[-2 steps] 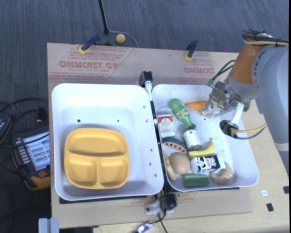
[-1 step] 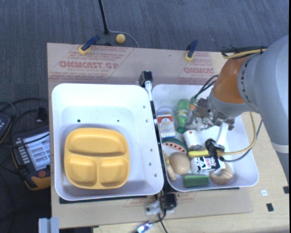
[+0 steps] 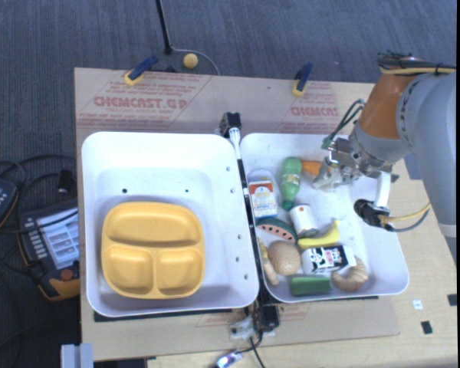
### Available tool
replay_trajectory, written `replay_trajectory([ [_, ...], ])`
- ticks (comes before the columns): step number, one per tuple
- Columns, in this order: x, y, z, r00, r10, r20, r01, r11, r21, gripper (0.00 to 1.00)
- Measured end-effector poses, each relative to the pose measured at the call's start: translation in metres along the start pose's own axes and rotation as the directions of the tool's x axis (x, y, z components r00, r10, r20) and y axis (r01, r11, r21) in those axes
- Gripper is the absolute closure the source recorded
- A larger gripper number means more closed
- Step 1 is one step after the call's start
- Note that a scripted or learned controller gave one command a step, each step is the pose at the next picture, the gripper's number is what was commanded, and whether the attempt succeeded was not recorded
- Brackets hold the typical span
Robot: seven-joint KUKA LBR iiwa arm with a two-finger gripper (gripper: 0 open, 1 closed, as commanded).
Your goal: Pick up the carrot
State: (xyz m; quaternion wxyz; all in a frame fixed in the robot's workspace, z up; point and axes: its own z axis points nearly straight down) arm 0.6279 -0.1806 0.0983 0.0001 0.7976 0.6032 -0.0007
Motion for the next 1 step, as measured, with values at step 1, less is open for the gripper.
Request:
replay_trajectory([
  [1,0.0671,0.0232,0.0073,0.852,-0.523,0.009,0.523,0.852,-0.011,1.0],
])
